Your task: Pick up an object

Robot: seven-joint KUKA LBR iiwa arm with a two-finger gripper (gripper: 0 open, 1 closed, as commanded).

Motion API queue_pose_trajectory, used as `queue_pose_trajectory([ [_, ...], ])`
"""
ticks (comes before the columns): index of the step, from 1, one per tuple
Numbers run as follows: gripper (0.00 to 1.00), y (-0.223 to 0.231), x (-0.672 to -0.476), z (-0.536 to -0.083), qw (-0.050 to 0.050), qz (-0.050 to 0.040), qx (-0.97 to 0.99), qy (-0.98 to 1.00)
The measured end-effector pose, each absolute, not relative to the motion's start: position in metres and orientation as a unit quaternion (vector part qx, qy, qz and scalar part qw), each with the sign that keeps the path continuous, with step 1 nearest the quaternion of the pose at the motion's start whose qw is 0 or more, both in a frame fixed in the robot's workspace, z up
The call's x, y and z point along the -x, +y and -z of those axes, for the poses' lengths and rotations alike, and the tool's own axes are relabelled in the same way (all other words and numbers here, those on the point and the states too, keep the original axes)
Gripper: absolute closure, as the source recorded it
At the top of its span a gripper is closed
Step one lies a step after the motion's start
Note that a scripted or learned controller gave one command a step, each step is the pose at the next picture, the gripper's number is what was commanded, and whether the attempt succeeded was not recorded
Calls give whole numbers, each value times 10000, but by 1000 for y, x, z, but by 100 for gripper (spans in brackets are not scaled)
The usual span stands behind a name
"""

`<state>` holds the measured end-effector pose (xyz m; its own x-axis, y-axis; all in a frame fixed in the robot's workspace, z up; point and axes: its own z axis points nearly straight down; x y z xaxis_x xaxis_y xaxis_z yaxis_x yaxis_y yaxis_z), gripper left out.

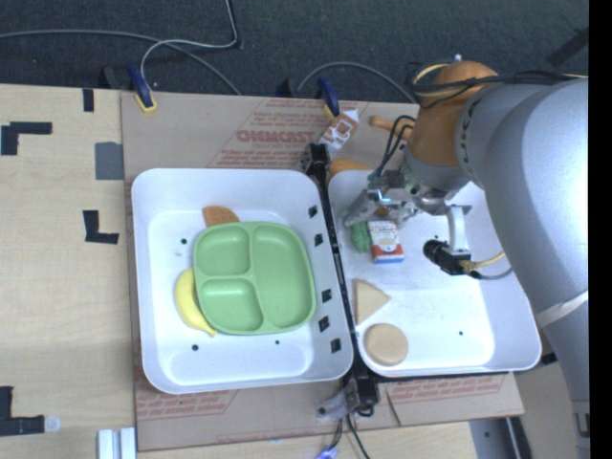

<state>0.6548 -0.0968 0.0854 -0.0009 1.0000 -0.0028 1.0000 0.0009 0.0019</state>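
A robotics lab: taped cardboard bench point(191, 127), clamps, loose cables point(191, 51).

Arm point(535, 180): 1 large, smooth, rounded casing in matte light grey, with a pale lighter stripe curving across its lower part. Above the wrist sits 1 glossy orange band point(442, 113), bulbous in shape. Below it, the tool point(387, 204) is a compact metallic assembly with thin dark cables looping around it. A black fitting with a yellowish lead projects from 1 white bracket.
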Motion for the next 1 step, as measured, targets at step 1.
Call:
queue_pose_trajectory([
  [1,0,-103,-656,-86,13,0,-7068,7074],
])
